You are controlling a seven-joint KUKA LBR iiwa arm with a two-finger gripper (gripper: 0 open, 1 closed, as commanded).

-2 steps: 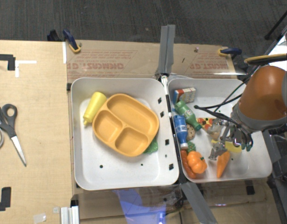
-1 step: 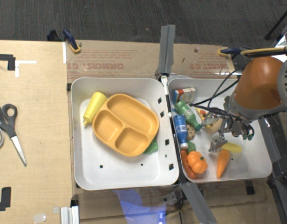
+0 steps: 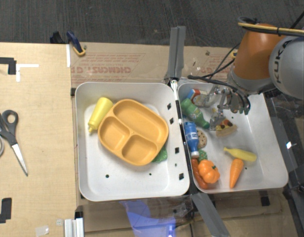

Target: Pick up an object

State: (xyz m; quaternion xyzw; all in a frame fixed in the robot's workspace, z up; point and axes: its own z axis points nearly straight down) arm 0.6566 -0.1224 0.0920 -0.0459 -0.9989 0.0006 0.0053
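The robot's pincer [image 3: 222, 113] hangs low in the right bin [image 3: 270, 147], just above a small brown-and-cream toy [image 3: 225, 128]; its opening cannot be made out. A clean pick likely means centring squarely over the toy, clear of the green bottle [image 3: 193, 111] alongside

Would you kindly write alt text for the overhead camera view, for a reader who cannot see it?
A grey robot arm with an orange band reaches from the right, its end effector low over the right white bin, which holds toy food including a small orange pumpkin, an orange carrot and a blue bottle. The left white bin holds a divided orange plastic tray and a yellow bottle.
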